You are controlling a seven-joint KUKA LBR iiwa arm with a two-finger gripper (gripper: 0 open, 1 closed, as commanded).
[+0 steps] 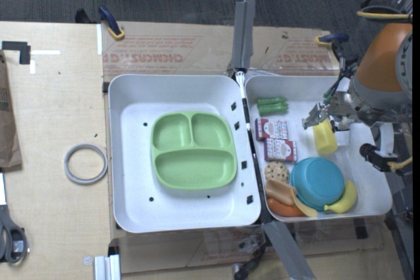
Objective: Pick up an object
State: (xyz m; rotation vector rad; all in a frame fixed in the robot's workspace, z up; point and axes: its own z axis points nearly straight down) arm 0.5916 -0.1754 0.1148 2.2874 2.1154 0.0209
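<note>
Two white bins sit side by side on the surface (52,108). The left bin (125,141) holds a green divided plate (194,150); the right bin (374,197) is crowded with small items. The arm (387,69) reaches in from the right, and the tool (323,120) is seen over the upper middle of the right bin, just above a yellow block (325,138). The block appears to sit directly under the fingertips — touching or nearly so — but whether it is clamped between the fingers or merely lies below them cannot be told from this angle, and the tool's state is likewise not to be read.

The block is judged the likely target. It stands apart from its neighbours: a green bundle (272,105) lies well to its left near the bin's top wall, two red-and-white packets (277,140) lie beside the divider, and a blue bowl (317,182) lies just below it, with a banana (344,200), a cookie (277,172) and an orange-brown piece (282,200) crowded around the bowl.

For a sound grasp, the fingers should be centred over the block's narrow sides and lowered fully before closing — a shallow pinch on a smooth block is likely to slip. The lift is best made straight upward, so that the bowl's rim is not clipped. A firm grasp should be confirmed before any sideways travel is begun.
</note>
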